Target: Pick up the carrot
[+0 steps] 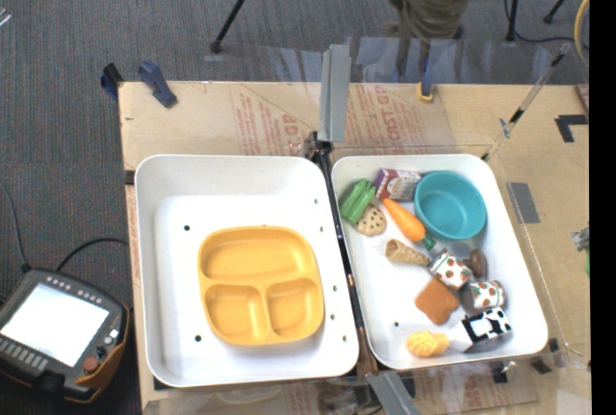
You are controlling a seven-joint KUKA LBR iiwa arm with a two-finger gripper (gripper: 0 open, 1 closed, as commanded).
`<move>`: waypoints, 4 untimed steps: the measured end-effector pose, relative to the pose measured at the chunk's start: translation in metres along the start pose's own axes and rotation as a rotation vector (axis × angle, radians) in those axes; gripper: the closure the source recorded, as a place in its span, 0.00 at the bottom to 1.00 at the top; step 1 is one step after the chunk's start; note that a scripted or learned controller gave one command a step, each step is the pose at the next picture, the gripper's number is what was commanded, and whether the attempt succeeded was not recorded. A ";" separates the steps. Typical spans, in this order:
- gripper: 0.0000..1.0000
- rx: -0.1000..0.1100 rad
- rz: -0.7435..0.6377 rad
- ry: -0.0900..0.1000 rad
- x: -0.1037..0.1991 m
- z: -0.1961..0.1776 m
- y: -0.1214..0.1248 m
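Note:
The carrot (404, 220) is orange with a small green tip and lies slantwise in the upper middle of the right bin (380, 336). It rests just left of a teal bowl (449, 205), with a cookie (371, 222) on its left side and a brown box (396, 182) behind it.
The left bin (164, 211) holds a yellow divided plate (261, 285). Around the carrot in the right bin lie a green vegetable (356, 200), a waffle cone (406, 254), a brown toast piece (437, 301), a yellow corn piece (426, 343), small cans (450, 268) and a black-and-white toy (484, 326).

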State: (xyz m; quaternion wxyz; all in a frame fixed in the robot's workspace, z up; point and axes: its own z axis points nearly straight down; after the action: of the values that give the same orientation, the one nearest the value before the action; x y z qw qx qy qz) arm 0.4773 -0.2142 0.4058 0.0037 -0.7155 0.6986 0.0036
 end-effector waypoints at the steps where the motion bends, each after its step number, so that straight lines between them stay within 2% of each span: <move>1: 1.00 -0.001 0.007 -0.006 0.000 -0.008 -0.001; 4: 1.00 -0.004 0.031 -0.023 0.000 -0.032 -0.005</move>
State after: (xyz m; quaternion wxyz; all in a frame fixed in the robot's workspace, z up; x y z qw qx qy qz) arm 0.4819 -0.2141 0.4378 0.0103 -0.7046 0.7094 0.0133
